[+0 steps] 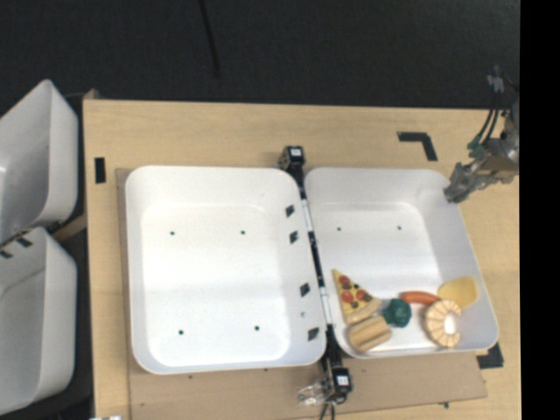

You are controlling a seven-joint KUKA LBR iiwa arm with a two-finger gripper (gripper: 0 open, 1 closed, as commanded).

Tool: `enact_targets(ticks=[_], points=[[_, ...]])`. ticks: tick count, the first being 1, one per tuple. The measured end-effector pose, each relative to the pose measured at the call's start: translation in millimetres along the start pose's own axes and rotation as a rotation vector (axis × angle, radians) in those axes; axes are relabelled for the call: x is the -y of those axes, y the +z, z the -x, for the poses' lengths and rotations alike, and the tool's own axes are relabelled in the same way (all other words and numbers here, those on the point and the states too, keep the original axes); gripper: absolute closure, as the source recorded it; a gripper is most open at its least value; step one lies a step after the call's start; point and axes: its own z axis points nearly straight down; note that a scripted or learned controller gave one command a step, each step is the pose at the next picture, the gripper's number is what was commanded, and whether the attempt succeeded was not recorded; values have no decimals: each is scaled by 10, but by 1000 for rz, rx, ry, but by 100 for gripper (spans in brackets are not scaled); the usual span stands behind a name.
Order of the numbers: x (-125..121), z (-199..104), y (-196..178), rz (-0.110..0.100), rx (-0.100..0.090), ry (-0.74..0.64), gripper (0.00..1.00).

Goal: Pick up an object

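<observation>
Several toy foods lie along the front of the right bin (385,195): a pizza slice (351,294), a tan bread piece (369,332), a teal round piece (398,313), an orange carrot (419,297), a yellow chip-like piece (459,291) and a round sliced piece (443,323). My gripper (458,185) hangs at the right bin's far right corner, well behind these objects, with nothing visibly held.
The left bin (140,234) sits beside the right one, joined by a black-clipped divider (306,252). White containers (35,234) stand off the bench's left edge. Black tape marks (420,143) lie on the wooden bench behind the right bin.
</observation>
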Motion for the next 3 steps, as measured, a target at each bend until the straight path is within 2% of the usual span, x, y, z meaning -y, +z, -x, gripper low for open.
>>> enact_targets(ticks=[3], points=[[-23, 22, -319, 9, 6, -10, 100]])
